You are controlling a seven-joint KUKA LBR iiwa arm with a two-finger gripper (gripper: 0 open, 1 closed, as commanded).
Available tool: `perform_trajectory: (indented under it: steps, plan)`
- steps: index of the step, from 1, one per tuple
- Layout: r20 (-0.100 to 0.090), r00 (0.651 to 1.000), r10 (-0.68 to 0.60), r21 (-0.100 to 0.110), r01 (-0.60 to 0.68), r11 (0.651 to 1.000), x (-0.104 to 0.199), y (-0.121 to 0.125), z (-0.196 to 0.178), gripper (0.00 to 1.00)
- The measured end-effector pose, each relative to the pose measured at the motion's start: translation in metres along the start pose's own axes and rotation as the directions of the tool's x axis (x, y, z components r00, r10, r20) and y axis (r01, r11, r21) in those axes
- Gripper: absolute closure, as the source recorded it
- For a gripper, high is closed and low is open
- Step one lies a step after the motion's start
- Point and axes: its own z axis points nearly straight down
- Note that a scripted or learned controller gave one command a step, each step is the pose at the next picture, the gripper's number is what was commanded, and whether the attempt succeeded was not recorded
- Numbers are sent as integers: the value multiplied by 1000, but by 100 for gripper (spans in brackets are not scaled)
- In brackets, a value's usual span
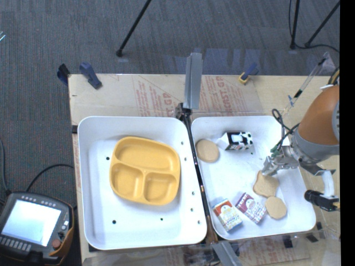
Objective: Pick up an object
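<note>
Bins (89, 148): white plastic, smooth, slight sheen. Tray (145, 170): yellow plastic, matt-smooth. Bench (155, 93): bare board, printed red, matt. Cartons (227, 215): glossy printed card. Floor (55, 26): grey carpet, rough. Arm (321, 121): orange band, glossy.

Grey arm (324, 127) with orange band enters from right, wrist angled down-left, pincer (272, 168) low.

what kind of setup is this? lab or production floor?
Looks like a robotics lab test bench, not production. Cues: the robot arm reaching over two white bins holding toy food items and a yellow tray, a teach pendant on the carpeted floor, and tripod legs behind the bench.
</note>
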Motion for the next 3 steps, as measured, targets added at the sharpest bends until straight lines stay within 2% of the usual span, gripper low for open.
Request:
perform_trajectory:
  steps: [1,2,3]
  plan:
    - [-3,1000,-2,0,2,1000,2,-61,0,100]
    - [-3,1000,-7,-5,7,1000,85,-5,0,100]
    - [1,1000,2,-2,-2,1000,-1,-28,0,100]
